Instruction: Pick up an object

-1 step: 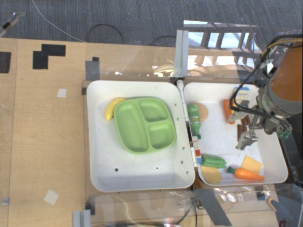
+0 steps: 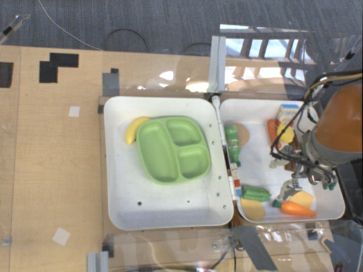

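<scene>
Hanging over the right bin [image 2: 339,205], the gripper [image 2: 290,190] shows thin metal fingers [image 2: 286,194] slightly parted, nothing between them — tips just above a glossy orange carrot [image 2: 298,209] and a pale yellow wedge [image 2: 303,198] at the near edge. A green pepper-like piece [image 2: 255,194] lies to the left. The left bin [image 2: 122,205] holds a smooth green divided plate [image 2: 173,148] — a banana [image 2: 134,129] peeks from behind.

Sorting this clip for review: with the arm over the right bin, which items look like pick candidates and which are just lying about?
Candidates, in the right bin near the gripper:
- carrot
- yellow wedge
- green pepper
- green bottle

Lying about, in the left bin:
- green tray
- banana, part hidden under the tray
</scene>
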{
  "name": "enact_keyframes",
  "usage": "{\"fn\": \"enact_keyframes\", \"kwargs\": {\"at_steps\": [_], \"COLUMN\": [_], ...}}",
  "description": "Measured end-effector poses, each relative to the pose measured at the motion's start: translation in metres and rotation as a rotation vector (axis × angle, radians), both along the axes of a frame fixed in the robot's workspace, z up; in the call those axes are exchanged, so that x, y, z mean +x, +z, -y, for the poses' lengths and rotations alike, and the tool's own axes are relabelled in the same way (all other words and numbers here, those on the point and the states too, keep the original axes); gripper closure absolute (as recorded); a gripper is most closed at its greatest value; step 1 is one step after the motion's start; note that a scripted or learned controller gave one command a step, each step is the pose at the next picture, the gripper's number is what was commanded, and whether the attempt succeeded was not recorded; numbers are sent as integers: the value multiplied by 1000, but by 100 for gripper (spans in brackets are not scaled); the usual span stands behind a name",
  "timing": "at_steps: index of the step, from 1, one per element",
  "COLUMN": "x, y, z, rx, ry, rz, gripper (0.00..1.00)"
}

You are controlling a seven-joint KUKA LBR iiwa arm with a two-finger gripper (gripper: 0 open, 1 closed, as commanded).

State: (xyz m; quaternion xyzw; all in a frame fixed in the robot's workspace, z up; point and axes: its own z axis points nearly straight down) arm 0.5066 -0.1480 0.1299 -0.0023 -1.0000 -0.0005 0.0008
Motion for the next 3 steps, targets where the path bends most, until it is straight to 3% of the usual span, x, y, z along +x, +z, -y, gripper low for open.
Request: {"fn": "enact_keyframes", "kwargs": {"at_steps": [1,2,3], "x": [72,149,153], "y": [-41,-41,-26], "z": [15,-3,-4], "rx": [-2,0,-2], "ry": [-304,-178,-173], "rz": [15,11,25], "gripper": [0,0,100]}}
